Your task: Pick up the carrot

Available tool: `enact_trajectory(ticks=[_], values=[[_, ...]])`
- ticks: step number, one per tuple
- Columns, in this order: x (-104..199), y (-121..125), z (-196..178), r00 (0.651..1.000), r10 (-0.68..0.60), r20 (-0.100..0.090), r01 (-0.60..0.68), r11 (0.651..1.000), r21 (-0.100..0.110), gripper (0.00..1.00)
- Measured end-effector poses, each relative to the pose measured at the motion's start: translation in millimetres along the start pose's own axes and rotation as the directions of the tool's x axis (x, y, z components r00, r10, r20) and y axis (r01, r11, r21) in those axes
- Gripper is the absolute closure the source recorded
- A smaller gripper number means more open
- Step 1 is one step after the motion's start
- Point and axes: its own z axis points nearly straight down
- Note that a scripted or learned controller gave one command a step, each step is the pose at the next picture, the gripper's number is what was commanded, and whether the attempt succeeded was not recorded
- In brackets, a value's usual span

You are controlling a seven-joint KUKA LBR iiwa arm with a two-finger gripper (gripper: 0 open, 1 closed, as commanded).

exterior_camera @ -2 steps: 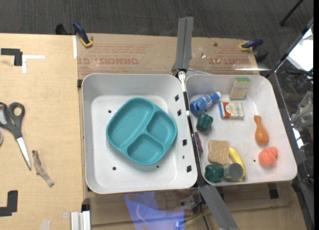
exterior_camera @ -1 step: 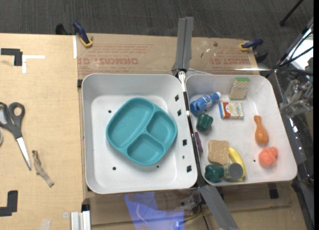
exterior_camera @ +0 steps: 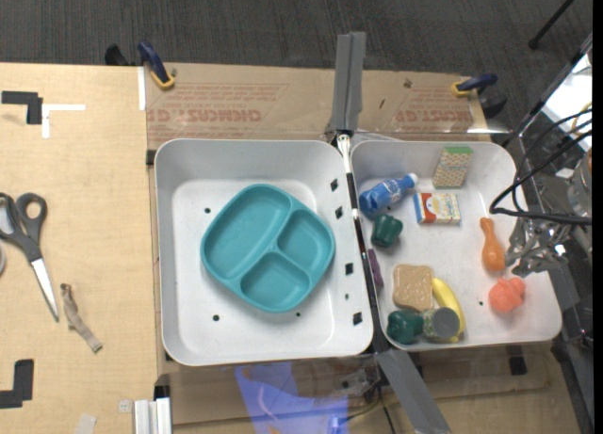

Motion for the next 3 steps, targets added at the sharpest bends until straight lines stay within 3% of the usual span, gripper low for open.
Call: enact_trajectory(ticks=[1, 2, 3], values=[[0, 0, 0, 1.000, -0.001, 0.000, 0.001, 1.000, 0.000, 0.00], [-59, -30, 101, 0.989, -0.147, 0.003, 0.147, 0.989, 0.002, 0.00], [-77, -40, 100, 0.976, 0.218, 0.005, -0.218, 0.976, 0.003, 0.00]])
